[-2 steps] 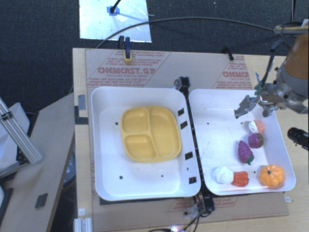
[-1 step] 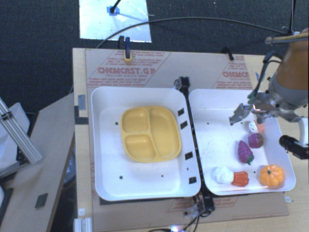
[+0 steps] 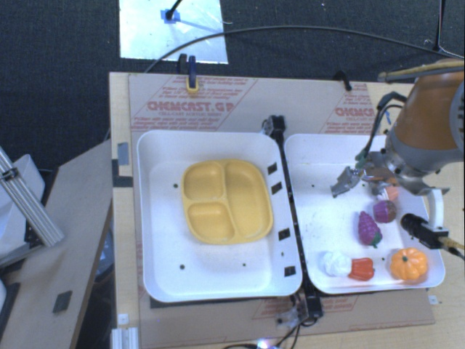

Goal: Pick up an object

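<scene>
beside bumpy purple grapes, glossy orange pumpkin

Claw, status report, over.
Claw over right bin, nothing seen between fingers. Toy food clustered at bin's near right: purple grapes, orange pumpkin. Path unobstructed.

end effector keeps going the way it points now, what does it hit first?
It points left and down. The end effector would likely meet the bare floor of the right bin first; the toys lie off that line. Depth is unclear.

Dark carpet floor, shiny sheet beyond wooden bench
</scene>
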You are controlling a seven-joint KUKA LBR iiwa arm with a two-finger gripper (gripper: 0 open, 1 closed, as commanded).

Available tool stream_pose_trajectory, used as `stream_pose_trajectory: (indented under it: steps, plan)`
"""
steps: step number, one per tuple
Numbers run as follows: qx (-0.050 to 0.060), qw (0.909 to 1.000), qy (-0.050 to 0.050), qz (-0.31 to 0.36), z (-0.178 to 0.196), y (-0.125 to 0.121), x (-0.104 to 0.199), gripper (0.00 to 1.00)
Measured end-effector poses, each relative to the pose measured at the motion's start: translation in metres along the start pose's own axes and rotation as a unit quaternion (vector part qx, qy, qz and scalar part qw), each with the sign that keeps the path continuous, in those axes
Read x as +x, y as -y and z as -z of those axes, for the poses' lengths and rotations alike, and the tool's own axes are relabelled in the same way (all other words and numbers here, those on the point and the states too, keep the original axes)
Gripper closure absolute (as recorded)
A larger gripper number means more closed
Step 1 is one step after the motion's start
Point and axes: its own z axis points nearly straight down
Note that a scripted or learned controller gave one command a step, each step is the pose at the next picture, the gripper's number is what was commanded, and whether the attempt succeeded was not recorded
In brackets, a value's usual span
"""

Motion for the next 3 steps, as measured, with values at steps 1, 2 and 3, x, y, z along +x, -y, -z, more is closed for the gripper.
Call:
stream_pose_trajectory:
  steps: [1, 2, 3]
  plan:
    - [0.0, 1.0, 0.0, 0.0, -0.056, 0.002, -0.009, 0.0]
    - [-0.003, 1.0, 0.001, 0.0, -0.043, 0.0, -0.009, 1.0]
    - [-0.004, 1.0, 0.001, 0.001, 0.018, -0.003, -0.017, 1.0]
